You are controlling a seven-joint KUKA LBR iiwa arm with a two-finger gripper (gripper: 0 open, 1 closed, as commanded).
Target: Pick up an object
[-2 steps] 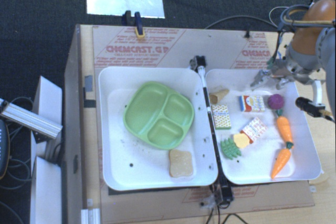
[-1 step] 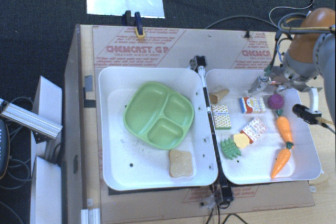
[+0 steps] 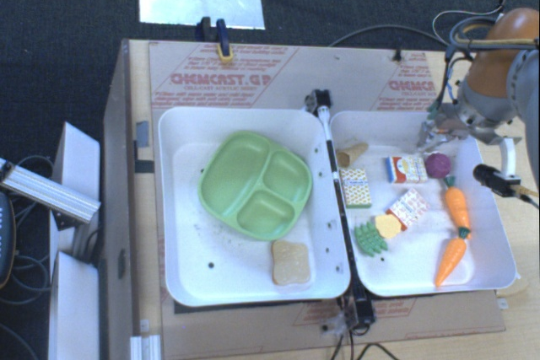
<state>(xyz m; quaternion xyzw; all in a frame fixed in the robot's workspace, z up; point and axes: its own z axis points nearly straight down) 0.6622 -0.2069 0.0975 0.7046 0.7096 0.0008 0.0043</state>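
Left bin (image 3: pixel 181 206): one green divided plate (image 3: pixel 256 194) near the middle; one slice of toast (image 3: pixel 291 262) just below it, near the front wall. Right bin (image 3: pixel 498 265): a tan wedge (image 3: pixel 352 153) at the upper left, a checked packet (image 3: pixel 356 188), a green leafy piece (image 3: pixel 369 238), a yellow piece (image 3: pixel 387 225), a red-and-white packet (image 3: pixel 408 206), a small carton (image 3: pixel 407 169), a purple onion (image 3: pixel 437 164), two carrots (image 3: pixel 456 208) (image 3: pixel 450 260). Gripper (image 3: pixel 436 136): low over the upper right of the right bin, just above the carton and the onion; open or closed, cannot tell. Progress: nothing seen lifted; every item lies in a bin. Remaining, by judgement: grasp and raise one item, likeliest the carton or onion.
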